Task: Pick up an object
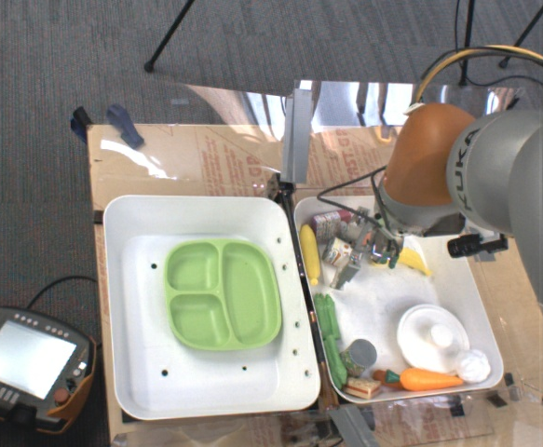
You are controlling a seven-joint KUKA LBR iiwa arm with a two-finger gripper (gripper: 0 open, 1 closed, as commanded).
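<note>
My gripper [344, 264] hangs low over the upper left part of the right bin [476, 291], below the orange band [429, 152] of the arm. Just left of it a yellow corn-like piece [308, 252] lies along the bin's left wall. A yellow banana-shaped piece [413, 262] sits to its right, partly under the wrist. Further toward the front lie a long green pod [328, 329], a small grey cup [360, 352], a white round dish [431, 331], an orange carrot [429, 378], a white ball [474, 366] and a small brown block [365, 387].
The left bin [127, 250] holds a green divided plate [223, 293]. A grey upright post [295, 138] stands behind the gap between the bins. A teach pendant [29, 361] lies on the floor at the lower left.
</note>
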